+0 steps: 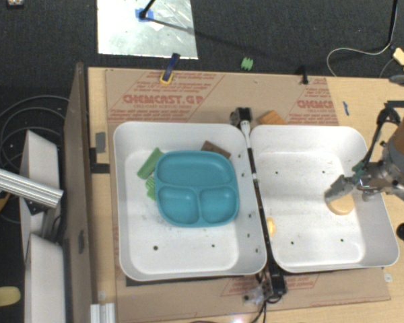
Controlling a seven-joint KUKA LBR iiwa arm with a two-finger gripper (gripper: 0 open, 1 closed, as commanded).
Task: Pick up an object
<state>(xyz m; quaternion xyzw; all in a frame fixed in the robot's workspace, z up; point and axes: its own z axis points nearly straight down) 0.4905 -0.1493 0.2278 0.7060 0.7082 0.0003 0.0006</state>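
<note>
Where the left bin (131, 247) sits, one blue divided tray (195, 187) lies in its middle, with two green pieces (149, 163) tucked at its left edge and one brown block (215, 148) at its upper right. One small yellow object (270, 228) rests by the divider. Farther right, the right bin (310, 247) holds one tan round object (340, 206), touching the gripper (341, 188); whether its jaws are wide or closed cannot be told.

Two shallow white plastic bins sat side by side. The left bin (131, 180) held a blue three-compartment plastic tray (195, 187), green pieces (149, 163) tucked beside it. In the right bin (310, 153), the grey metal gripper (341, 190) hung just above a tan rounded object (340, 206).
</note>
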